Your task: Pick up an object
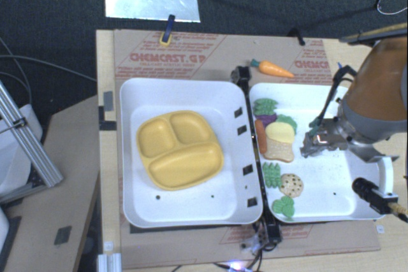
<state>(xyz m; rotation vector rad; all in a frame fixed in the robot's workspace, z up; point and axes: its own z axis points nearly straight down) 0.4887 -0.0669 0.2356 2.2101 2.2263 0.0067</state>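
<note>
Claw [313, 142] low over the right bin [331, 197], at about 9 o'clock from the grey-and-orange arm [382, 99]; metal parts blurred together, so cannot tell how wide it stands or whether anything sits in it. Arm cut off at the right edge.

Just beside the claw at 9 o'clock: bread slice [279, 148] with a pale yellow piece [280, 132] on top, touching. At their 9 o'clock, a thin orange strip [260, 137], partly hidden along the bin wall. At 12 o'clock from the bread, a green leafy piece [265, 106], something purple [266, 118] and another green bit [288, 121], too crowded to tell apart cleanly. At 6 o'clock from the bread: green pod [271, 174], cookie [291, 185], then a green piece [284, 206] near the bin's lower rim.

Carrot [271, 68] outside the bin on the worktop [210, 51], at 12 o'clock.

Left bin [134, 200] with a yellow divided plate [180, 149], well apart from the claw.
</note>
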